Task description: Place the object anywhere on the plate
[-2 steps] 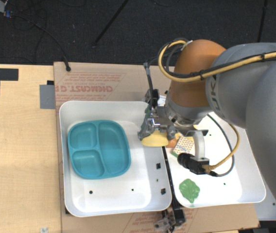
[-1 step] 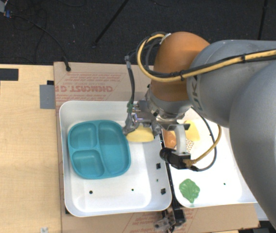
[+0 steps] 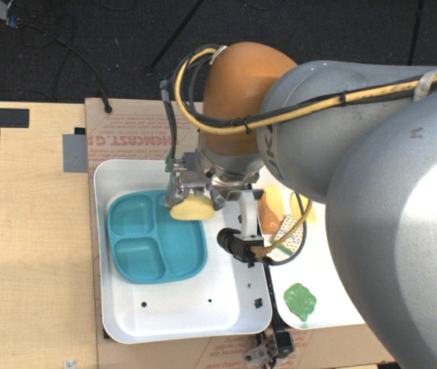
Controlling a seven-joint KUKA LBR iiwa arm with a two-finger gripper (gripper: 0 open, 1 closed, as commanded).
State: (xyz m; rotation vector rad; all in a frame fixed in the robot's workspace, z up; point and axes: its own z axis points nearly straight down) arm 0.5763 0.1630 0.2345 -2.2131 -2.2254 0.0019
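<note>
One grey arm (image 3: 372, 167); fingers (image 3: 178, 197) grip one yellow object (image 3: 193, 210) above one blue plate (image 3: 145, 244).

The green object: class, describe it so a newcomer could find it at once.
Start at the right white bin, partly under the grey arm. Near its front edge lies the green object, small and lumpy. It alone is green; the orange and yellow items sit farther back, by the divider.
</note>
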